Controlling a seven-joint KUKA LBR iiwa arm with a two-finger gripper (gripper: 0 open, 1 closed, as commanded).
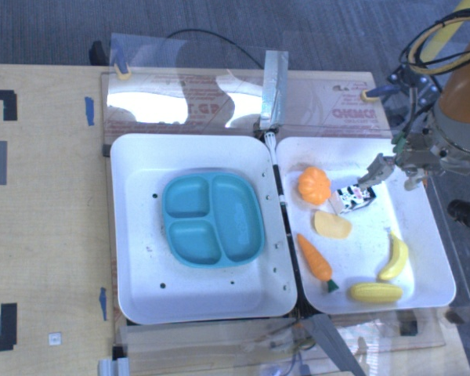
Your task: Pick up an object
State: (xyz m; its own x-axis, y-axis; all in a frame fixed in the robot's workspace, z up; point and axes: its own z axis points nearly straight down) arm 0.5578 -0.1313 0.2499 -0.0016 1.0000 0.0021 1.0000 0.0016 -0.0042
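Lemon: a yellow plastic lemon (375, 291) lay at five o'clock in the right white bin (439, 233), looking light, hard and slick.
Banana: a small yellow toy banana (394, 258) sat just above it, curved, best pinched mid-length.
Carrot: an orange toy carrot (315, 260) looked slim and easiest to grip crosswise.
Cow: a black-and-white toy cow (353, 197), near the bin's middle, lay closest to the claw.
Claw: the grey two-finger gripper (382, 168) hung at two o'clock above the cow; how wide it stood I could not tell, and I saw nothing held.

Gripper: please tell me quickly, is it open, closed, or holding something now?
Gripper: cannot be told; it is low in the right bin, at the small black-and-white object, and no grasp is visible.
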